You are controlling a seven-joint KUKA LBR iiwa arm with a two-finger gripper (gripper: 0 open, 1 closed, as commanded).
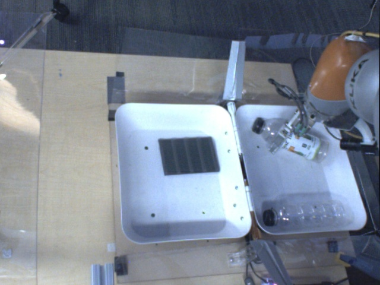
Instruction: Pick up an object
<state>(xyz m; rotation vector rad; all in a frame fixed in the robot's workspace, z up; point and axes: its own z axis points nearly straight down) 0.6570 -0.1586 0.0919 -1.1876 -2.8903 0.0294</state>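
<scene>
The gripper reaches in over the right bin, low over a clear plastic bottle with a dark cap and white label lying on its side — whether the fingers clasp it cannot be made out. A second clear bottle lies along that bin's near wall. The left bin holds a dark ribbed pad.

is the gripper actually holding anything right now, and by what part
It cannot be told. The gripper is down on the clear bottle with the dark cap in the right bin, near its middle, but no grasp is visible.
</scene>
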